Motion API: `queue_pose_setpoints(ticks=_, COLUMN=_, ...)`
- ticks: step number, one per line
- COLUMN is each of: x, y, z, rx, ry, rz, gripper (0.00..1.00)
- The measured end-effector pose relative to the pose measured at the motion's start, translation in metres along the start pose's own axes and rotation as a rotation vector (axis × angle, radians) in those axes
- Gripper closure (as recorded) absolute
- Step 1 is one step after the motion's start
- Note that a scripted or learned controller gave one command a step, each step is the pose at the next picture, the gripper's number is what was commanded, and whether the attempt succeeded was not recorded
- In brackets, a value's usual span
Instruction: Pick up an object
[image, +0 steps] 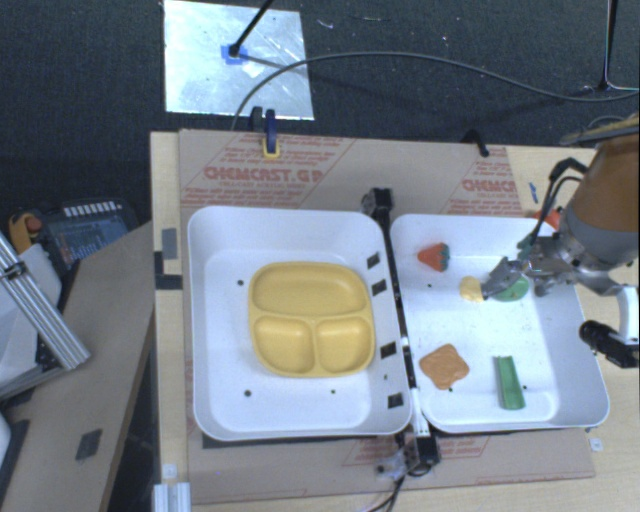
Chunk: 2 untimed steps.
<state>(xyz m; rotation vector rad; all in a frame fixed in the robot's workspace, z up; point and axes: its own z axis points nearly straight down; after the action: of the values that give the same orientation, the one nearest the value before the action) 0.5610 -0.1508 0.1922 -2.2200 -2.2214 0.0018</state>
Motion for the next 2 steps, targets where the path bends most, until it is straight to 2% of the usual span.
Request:
queue_pose_setpoints(ticks=1, x=0.005, y=0.008, z=0.045, rx=-0.001, ry=0.000, rz=-0.001, gripper=0.00)
queue_pose_setpoints(ticks=2, x=0.004, y=0.008, z=0.033, rx=-0.005, ry=-0.001, rz=0.000, gripper=1.00)
